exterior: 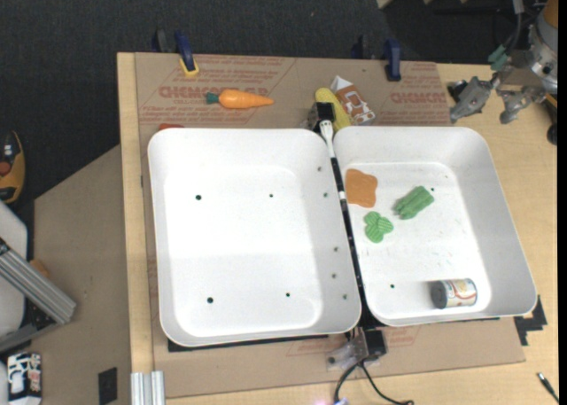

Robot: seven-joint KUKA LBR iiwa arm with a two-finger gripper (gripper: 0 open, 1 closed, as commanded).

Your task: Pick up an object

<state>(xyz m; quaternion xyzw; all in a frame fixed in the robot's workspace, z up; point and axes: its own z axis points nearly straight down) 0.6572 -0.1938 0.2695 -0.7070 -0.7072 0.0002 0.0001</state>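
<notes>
Two white bins sit side by side on the bench, and going from nine o'clock toward three the left bin (239,226) comes first. Above its upper rim, at about twelve o'clock from its middle, a toy carrot (239,100) lies on the brown board, outside both bins. Near the top of the seam where the bins meet sits a small cluster of a yellow piece (330,100) and a red-and-white packet (354,104), also on the board. The right bin (496,217) holds what there is to pick: an orange flat piece (361,188) at about ten o'clock from the bin's middle, a green leafy piece (378,227) just below it, a longer green piece (414,201) near the centre, and a small can (454,293) lying on its side at about five o'clock, close to the lower rim. The gripper (487,102) hangs at roughly one o'clock from the right bin, beyond its upper right corner and well apart from every object; its two fingers look spread, with nothing between them. As far as this view shows, no part of the pick is done: nothing is grasped or lifted. Still left, I judge, are choosing an object, travelling over the right bin, descending, closing and raising it.
</notes>
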